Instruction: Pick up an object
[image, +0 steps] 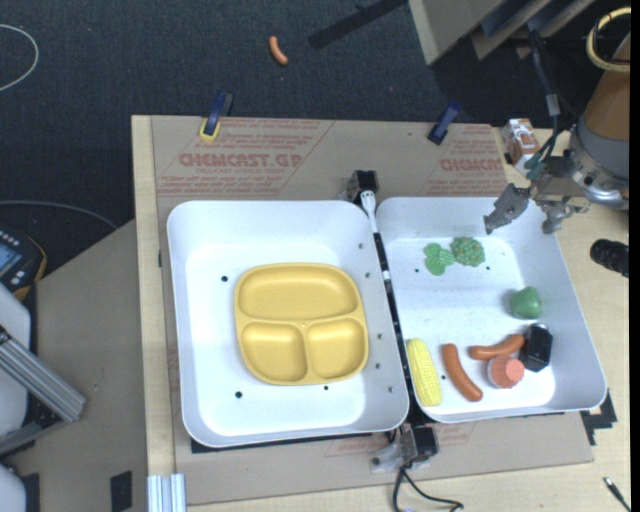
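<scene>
Left bin (200, 300): holds yellow divided plate (300, 322) at centre. Right bin (560, 300): toy food spread over it. Arm (605, 130) enters at 2 o'clock of view. Gripper (528, 212) hangs over right bin's 12 o'clock rim, fingers spread apart, nothing between them. Corn cob (424, 371) at bin's 7 o'clock. Two sausages (461, 371) at 6 o'clock, pink round piece (507, 372) touching black block (537, 347) at 5 o'clock. Broccoli pieces (453, 254) at 11 o'clock, just below gripper. Green ball (525, 301) at 3 o'clock.
</scene>
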